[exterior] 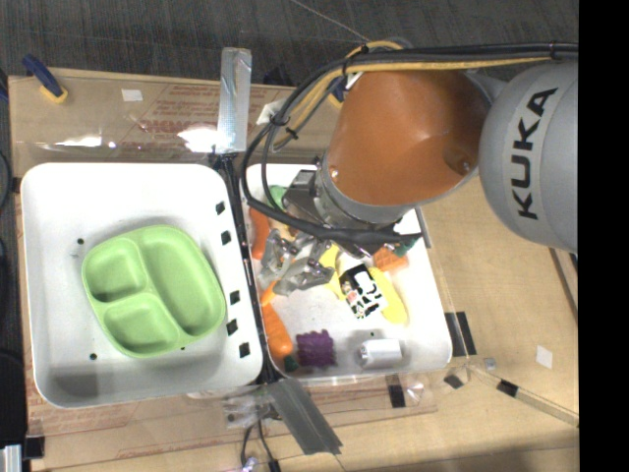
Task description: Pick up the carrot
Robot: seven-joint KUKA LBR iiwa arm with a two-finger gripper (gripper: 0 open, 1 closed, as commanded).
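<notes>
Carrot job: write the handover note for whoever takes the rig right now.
Gripper: low inside the right bin, among the items near its left wall; finger state unclear under the wrist.
Carrot: lying along the right bin's left wall, near the front, beside the purple grapes; not lifted.
Left bin: holds the green divided plate.
Done: arm is down in the right bin.
Left: grasp and raise the carrot.

Tan wooden bench top [491,264], dark grey ribbed floor [147,13] beyond, even overhead light
</notes>
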